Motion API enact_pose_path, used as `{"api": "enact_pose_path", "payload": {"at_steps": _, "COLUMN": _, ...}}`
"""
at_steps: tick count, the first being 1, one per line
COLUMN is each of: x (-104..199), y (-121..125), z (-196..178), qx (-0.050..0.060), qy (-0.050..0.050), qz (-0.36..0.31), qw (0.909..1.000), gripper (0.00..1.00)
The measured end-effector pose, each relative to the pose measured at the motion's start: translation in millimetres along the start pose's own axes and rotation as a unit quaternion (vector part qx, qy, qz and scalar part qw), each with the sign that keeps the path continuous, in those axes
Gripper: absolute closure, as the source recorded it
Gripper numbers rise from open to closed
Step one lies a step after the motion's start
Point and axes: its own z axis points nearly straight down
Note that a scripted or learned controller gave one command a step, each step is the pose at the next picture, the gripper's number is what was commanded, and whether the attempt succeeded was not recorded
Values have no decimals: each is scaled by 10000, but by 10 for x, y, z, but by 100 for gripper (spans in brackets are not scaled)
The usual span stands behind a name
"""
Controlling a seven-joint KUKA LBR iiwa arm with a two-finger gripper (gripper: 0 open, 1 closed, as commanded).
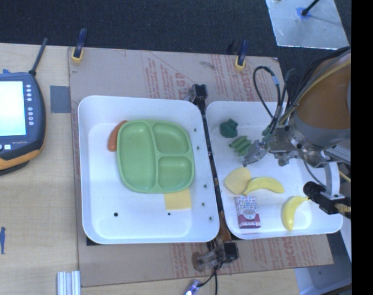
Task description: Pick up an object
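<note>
My gripper [255, 153] hangs over the right bin [333, 226], reaching in from the right. Its tip sits just right of a ridged light-green piece [239, 144] and is apart from it. A dark green lump [228, 127] lies farther back. In front of the gripper rest a pale yellow round slice [236, 179] and a yellow banana [265, 185]. Closer to the front lie a red and white carton [248, 212] and a second yellow curved fruit [293, 212]. I see nothing held at the gripper's tip.
The left bin [94, 220] holds a green divided plate [155, 156], with an orange sausage [113, 138] at its left edge and a yellow cheese square [178, 201] at its front. A tablet-like pendant [11, 118] lies at the far left. Clamps hold the cardboard mat.
</note>
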Motion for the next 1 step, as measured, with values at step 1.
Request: {"api": "enact_pose_path", "payload": {"at_steps": 1, "x": -208, "y": 202, "z": 1033, "qx": 1, "qy": -7, "qz": -2, "qw": 10000, "gripper": 0}}
